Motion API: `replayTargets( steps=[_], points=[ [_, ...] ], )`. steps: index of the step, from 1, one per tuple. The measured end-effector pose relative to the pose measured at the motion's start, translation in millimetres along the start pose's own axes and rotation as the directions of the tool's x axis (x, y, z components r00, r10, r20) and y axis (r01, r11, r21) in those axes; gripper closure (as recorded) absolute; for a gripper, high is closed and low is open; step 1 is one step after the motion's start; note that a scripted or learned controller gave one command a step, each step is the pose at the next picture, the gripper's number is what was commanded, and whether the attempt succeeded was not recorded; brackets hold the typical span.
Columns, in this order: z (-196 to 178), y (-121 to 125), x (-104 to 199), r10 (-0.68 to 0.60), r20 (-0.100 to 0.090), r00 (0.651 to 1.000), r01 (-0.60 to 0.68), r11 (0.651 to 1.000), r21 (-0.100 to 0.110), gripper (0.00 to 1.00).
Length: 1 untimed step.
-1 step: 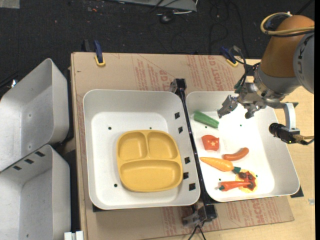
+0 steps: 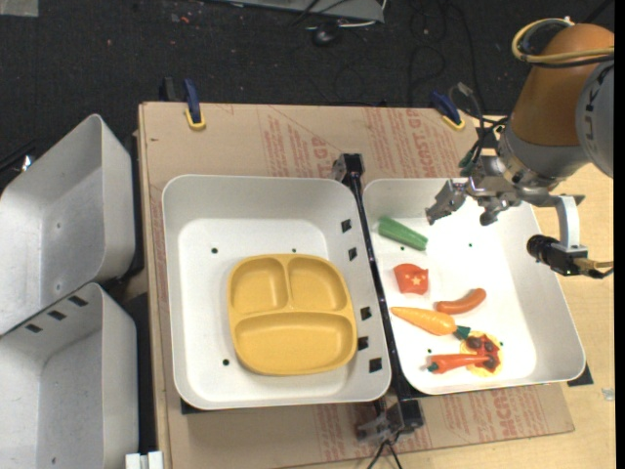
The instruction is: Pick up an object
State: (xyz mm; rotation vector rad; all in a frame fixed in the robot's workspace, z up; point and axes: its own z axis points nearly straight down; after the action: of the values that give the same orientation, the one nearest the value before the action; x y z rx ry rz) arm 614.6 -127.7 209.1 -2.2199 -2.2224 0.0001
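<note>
The right bin [image 2: 547, 311] holds several toy foods: a green piece [image 2: 402, 233] near its left wall, a red piece [image 2: 412, 278], a reddish sausage [image 2: 460, 302], an orange carrot [image 2: 426, 319] and a small red and yellow piece [image 2: 469, 361] at the front. My gripper [image 2: 467, 207] hangs over the back of this bin, to the right of and slightly behind the green piece. It is open, with nothing between its fingers.
The left bin [image 2: 195, 262] holds a yellow divided plate [image 2: 290, 313]. A black divider [image 2: 366, 252] runs between the two bins. Two more white bins [image 2: 59, 223] stand off the bench at the left. Blue clamps [image 2: 193, 106] grip the bench's back edge.
</note>
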Motion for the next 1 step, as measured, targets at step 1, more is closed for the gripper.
replayTargets(
  steps=[1],
  points=[
    [58.8, 4.4, 8.0, -0.002, 0.0, 1.0, 0.002, 1.0, 0.005, 0.0]
  ],
)
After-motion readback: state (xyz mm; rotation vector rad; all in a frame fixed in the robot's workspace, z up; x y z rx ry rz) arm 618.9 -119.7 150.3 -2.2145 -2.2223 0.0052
